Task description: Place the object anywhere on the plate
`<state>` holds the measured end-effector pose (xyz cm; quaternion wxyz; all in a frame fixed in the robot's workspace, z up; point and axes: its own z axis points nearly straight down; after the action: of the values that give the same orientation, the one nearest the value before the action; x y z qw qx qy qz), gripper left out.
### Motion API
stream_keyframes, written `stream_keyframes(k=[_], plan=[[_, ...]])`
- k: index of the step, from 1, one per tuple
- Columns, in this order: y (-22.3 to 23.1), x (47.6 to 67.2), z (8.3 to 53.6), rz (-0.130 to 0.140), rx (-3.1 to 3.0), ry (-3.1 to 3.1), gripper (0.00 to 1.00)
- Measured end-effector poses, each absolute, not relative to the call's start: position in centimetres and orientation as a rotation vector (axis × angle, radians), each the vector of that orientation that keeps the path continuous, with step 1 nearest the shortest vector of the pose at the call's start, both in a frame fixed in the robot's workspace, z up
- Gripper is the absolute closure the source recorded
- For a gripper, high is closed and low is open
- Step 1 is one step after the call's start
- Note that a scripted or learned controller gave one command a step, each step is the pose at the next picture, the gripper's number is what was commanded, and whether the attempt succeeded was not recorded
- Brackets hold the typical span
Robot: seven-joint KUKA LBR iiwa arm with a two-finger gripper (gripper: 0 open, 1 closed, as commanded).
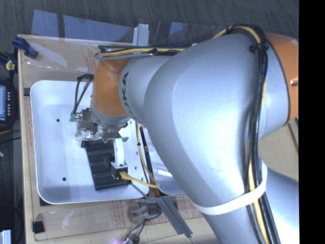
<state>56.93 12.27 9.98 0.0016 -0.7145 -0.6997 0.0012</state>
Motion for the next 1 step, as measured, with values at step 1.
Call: stream_keyframes(k=[1], plan=[[8.37, 47.58, 19.13, 0.005, -2.024, -2.397, 1.00]])
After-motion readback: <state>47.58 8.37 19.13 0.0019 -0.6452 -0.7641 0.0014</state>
